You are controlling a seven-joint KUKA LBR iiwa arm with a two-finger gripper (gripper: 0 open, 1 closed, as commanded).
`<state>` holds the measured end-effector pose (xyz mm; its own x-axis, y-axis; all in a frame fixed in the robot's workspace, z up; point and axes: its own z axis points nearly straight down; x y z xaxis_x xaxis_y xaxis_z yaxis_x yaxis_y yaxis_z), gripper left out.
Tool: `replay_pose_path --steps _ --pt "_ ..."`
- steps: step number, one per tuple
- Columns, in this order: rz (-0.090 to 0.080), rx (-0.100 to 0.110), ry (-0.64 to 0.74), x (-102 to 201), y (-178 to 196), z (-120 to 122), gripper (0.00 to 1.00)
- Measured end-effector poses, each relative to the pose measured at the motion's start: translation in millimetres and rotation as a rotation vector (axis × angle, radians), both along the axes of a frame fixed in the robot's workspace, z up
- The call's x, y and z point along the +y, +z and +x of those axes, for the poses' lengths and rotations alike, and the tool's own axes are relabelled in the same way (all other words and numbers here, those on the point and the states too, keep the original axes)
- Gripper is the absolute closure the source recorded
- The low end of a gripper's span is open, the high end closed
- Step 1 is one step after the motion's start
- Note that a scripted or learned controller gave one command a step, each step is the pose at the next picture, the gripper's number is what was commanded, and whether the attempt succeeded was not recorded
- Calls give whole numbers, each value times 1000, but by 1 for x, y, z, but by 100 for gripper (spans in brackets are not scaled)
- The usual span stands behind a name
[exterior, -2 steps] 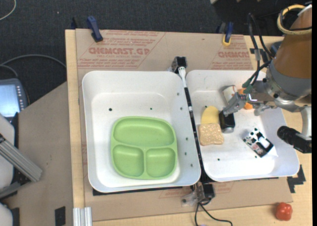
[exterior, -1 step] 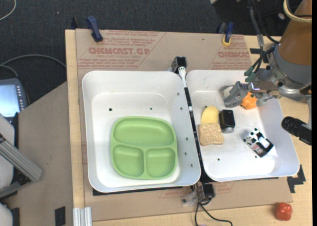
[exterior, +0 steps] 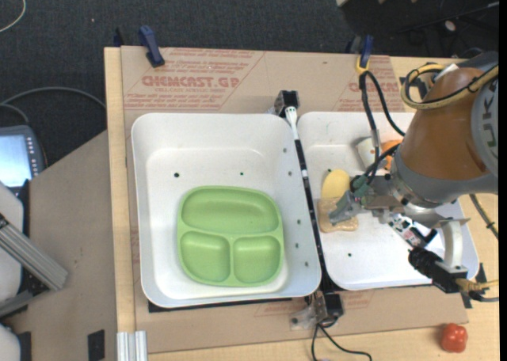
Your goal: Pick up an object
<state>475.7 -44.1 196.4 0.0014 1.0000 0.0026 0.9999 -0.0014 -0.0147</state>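
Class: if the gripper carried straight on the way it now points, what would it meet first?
Probably the tan object beneath the gripper, on the right bin floor; depth is unclear from above.

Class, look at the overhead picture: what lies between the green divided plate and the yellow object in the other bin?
In the camera view, bare white bin floor and the two bins' adjoining rims separate the green divided plate from the yellow object.
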Motion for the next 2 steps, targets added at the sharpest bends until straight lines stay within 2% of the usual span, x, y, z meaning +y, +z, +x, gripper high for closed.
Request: replay_pose_path --steps 1,2 --pt "-3 -17 1 -1 16 4 100" --pt "-1 -20 8 53 58 4 100"
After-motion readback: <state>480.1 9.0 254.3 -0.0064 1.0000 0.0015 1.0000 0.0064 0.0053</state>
